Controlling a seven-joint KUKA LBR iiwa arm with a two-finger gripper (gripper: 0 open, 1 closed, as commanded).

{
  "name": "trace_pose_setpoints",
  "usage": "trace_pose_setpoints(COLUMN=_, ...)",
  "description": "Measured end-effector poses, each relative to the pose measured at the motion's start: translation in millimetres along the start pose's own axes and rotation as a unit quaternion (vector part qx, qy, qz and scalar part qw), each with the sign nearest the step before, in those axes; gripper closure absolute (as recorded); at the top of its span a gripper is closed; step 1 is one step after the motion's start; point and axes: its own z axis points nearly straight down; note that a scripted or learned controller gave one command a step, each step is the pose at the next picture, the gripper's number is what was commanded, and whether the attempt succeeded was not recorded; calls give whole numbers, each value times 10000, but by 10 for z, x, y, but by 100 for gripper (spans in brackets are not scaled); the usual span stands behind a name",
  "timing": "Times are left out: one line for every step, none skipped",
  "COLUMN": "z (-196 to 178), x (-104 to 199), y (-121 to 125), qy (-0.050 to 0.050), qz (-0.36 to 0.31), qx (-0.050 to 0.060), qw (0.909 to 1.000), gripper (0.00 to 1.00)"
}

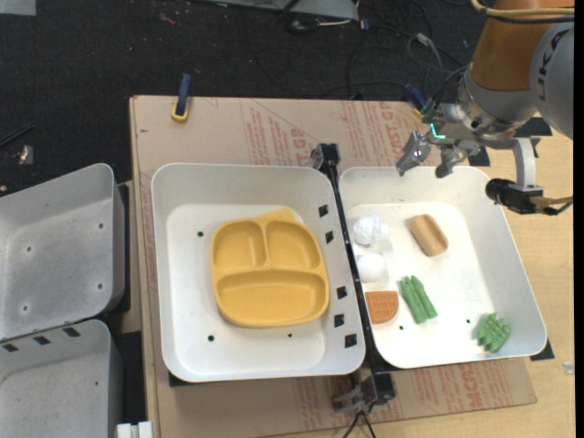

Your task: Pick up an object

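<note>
You have several candidates in the right white bin (511, 245): a tan bread-shaped block (427, 234) in its upper middle, a crumpled white lump (368, 231) and a white egg-like ball (370, 266) by its left wall, an orange waffle-textured piece (381, 307) below them, a green bundle of bean-like sticks (418, 298) just right of that, and a small green ridged piece (493, 333) at lower right. The tool (429, 158) hangs over the bin's upper rim, fingers spread, pinching nothing. The left bin (173, 272) holds a yellow divided tray (269, 273).
</note>
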Motion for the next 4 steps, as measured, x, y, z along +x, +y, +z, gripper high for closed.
trace_pose_setpoints(z=-11, x=0, y=5, qy=-2, qz=-1, qx=-11, qw=10000, gripper=0)
trace_pose_setpoints(z=427, x=39, y=10, qy=0, qz=-4, qx=10, qw=10000, gripper=0)
trace_pose_setpoints(z=1075, x=50, y=7, qy=2, qz=7, qx=20, qw=10000, gripper=0)
trace_pose_setpoints(z=1616, x=57, y=-4, qy=0, qz=8, qx=14, qw=10000, gripper=0)
